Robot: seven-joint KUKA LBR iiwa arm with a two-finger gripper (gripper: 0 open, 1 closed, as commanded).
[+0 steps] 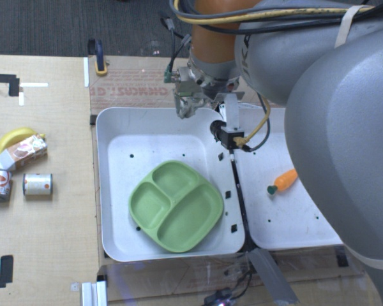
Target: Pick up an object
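On the wooden bench (45, 234), well left of the left bin (108, 171), lies a small cluster: a banana (16, 137) with a wrapped packet (27, 150) just below it, and two small cans (37, 185) side by side beneath those. These items are small and their labels cannot be read.

The left bin holds a green divided plate (175, 206) with three compartments, lying flat toward the bin's near half and slightly turned. A few dark specks dot the white floor around it.

The gripper (190, 104) hangs over the far edge of the left bin, close to the divider between the bins. It points down and away from the camera, so whether its claw is released or clenched cannot be told, and nothing is seen in it. Cables loop from the wrist down beside the divider.

The right bin (293, 234), just right of the left bin, contains an orange carrot (283, 181) with a small green tip, lying on the white floor a little right of the divider. The carrot is stubby, tilted with its green end nearer the left bin. The arm's large grey body (345, 139) covers much of the right bin, hiding its far and right portions.
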